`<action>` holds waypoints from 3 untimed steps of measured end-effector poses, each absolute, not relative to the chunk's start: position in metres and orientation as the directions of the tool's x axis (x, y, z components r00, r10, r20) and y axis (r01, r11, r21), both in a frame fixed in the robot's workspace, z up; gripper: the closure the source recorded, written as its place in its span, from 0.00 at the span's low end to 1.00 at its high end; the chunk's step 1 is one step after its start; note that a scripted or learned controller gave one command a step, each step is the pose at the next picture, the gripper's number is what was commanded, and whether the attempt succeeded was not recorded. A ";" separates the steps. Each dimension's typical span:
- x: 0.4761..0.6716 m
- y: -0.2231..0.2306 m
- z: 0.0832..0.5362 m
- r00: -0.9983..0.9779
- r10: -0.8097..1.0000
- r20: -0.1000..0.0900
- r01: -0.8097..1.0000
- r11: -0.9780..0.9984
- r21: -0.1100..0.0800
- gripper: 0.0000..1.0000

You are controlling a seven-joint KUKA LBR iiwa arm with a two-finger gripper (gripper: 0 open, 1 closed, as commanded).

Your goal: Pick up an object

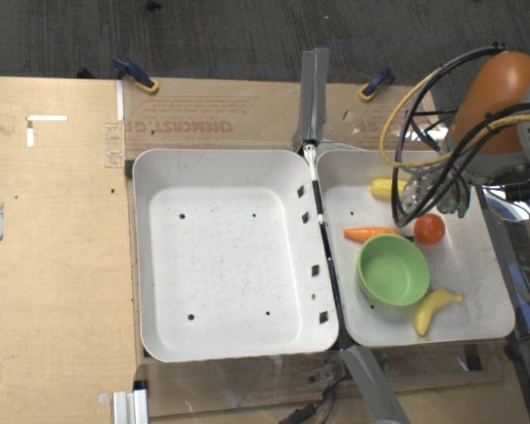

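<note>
A robotics lab test bench: two shallow white plastic bins [159, 263] sit on a plywood benchtop [53, 237], cardboard fixed at its far edge by blue-and-yellow spring clamps [135, 74], loose black cables [442, 162] overhead.

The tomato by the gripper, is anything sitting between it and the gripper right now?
Nothing visible lies between them. The gripper hangs in the right bin, just above and left of the tomato. Close neighbours are the carrot to the tomato's left and the green bowl in front of it; both could crowd a grasp.
</note>
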State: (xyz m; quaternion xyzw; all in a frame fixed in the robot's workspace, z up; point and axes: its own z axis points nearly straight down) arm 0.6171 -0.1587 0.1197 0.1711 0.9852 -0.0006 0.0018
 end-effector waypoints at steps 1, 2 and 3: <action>0.595 -0.126 0.226 -0.869 0.495 -0.006 0.495 0.869 0.000 1.00; 0.515 -0.159 0.119 -0.930 0.366 -0.002 0.366 0.930 0.000 1.00; 0.598 -0.096 0.231 -0.976 0.216 -0.006 0.216 0.976 0.000 1.00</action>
